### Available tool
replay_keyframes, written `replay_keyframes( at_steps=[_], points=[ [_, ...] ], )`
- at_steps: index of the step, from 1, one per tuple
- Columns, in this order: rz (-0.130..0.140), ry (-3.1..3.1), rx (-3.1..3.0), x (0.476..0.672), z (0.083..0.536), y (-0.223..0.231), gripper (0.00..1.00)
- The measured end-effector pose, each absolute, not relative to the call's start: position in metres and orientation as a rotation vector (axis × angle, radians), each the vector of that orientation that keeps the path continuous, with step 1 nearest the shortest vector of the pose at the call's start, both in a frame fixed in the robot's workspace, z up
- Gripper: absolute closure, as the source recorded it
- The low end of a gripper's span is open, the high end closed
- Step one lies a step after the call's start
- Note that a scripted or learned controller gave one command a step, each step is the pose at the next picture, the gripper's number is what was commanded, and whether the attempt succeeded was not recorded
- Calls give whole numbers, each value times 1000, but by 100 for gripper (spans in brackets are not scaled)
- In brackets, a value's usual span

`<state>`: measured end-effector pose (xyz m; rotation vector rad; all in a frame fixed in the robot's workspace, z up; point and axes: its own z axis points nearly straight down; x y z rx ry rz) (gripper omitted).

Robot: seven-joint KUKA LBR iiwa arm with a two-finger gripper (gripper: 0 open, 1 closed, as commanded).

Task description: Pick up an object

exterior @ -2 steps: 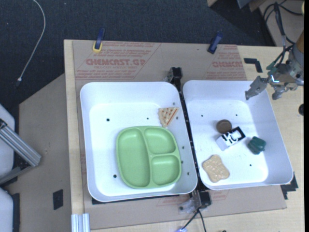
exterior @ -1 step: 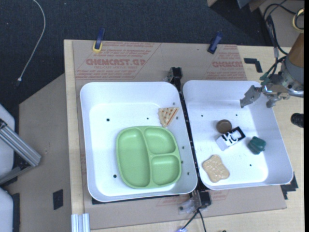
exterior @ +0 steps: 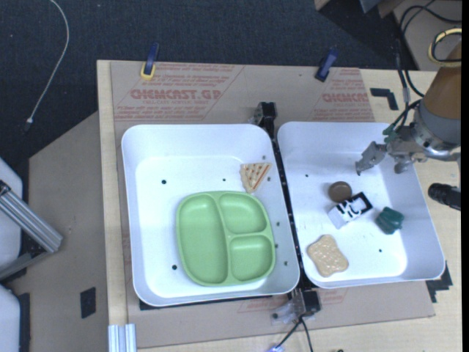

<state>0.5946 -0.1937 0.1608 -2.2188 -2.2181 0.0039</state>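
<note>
Objects for picking lie in the right bin [exterior: 410,266]: a round brown disc [exterior: 339,191] near its middle, a small black-and-white block [exterior: 349,209] just below and touching or nearly touching it, a dark green chunk [exterior: 390,219] to the right of the block, and a tan toast-shaped piece [exterior: 327,255] toward the near edge. The tool [exterior: 385,159] hangs over the upper right part of this bin, up and to the right of the disc and apart from all four things; its two fingers are spread apart with nothing between them. The grey arm [exterior: 442,116] reaches in from the right, orange band above the wrist.

The left bin [exterior: 139,196] holds a green divided plate [exterior: 224,237] (three compartments, nothing in them) and a waffle-patterned wedge [exterior: 254,174] against the wall next to the right bin, just above the plate. Both bins sit side by side on the cardboard-covered tabletop [exterior: 110,123], with two blue clamps [exterior: 149,62] at its far edge.
</note>
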Motion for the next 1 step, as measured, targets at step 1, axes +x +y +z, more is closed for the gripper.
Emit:
replay_keyframes(
  at_steps=[1],
  points=[
    [6, -2216, -2218, 595, 99, -199, 0]
  ],
)
